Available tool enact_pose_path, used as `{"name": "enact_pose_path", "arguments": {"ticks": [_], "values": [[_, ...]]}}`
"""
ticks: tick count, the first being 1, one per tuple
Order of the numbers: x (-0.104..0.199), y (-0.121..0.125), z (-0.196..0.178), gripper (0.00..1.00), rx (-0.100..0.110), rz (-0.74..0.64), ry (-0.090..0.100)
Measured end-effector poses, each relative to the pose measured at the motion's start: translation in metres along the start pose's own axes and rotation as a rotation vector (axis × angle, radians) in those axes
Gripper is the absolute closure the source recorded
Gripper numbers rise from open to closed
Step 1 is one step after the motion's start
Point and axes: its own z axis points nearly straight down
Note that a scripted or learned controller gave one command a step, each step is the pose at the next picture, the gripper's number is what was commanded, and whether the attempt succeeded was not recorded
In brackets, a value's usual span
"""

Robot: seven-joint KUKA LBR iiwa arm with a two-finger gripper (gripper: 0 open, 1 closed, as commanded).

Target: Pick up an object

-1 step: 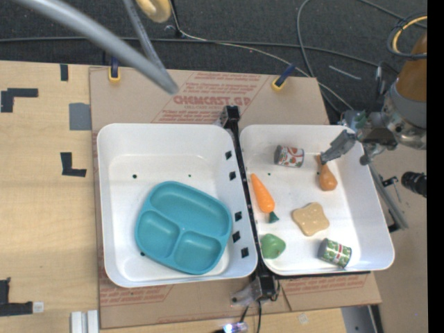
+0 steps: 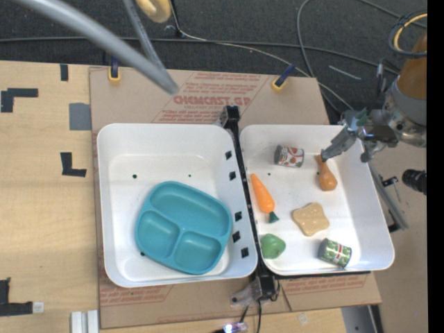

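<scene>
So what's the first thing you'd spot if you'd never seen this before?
Probably the big blue tray with three sections, lying in the left bin. Then the bright carrot in the right bin, near the divider, with small toy foods scattered around it. At the right edge, the pincer hangs over a brown piece.

Around the carrot, open floor is left above and toward the can; passage below is blocked by the green toy.
</scene>
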Motion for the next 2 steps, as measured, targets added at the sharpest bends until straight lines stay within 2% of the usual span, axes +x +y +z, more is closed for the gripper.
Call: {"name": "enact_pose_path", "arguments": {"ticks": [1, 2], "values": [[-0.004, 0.007, 0.051, 0.0, 0.005, 0.0, 0.0], [0.001, -0.001, 0.103, 0.0, 0.005, 0.0, 0.001]]}}
